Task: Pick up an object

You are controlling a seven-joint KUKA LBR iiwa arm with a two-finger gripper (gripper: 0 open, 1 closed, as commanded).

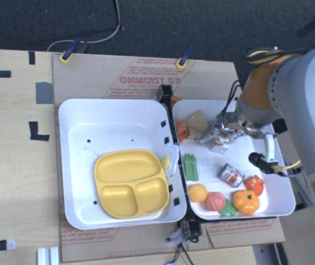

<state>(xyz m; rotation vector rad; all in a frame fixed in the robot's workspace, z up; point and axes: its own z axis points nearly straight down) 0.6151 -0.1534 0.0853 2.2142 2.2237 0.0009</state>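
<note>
A yellow plate (132,183) with three parts lay in the left bin (77,123), near its front edge. Two clips (66,56) held the brown board (141,79) at its back edge. A thin cable (113,15) ran across the dark floor (201,15).

The one readable text is red printing on the brown cardboard sheet (141,81) under the two bins. At twelve o'clock from the left bin (69,148), large outlined capitals appear to read "CHEMCAST GP", though the last letters are partly hidden. Smaller red lines above and below them are too fine to make out. More red print of the same kind shows on the cardboard's six o'clock edge, also illegible. The small can (231,175) in the right bin bears a red and white label whose wording cannot be read.
</note>
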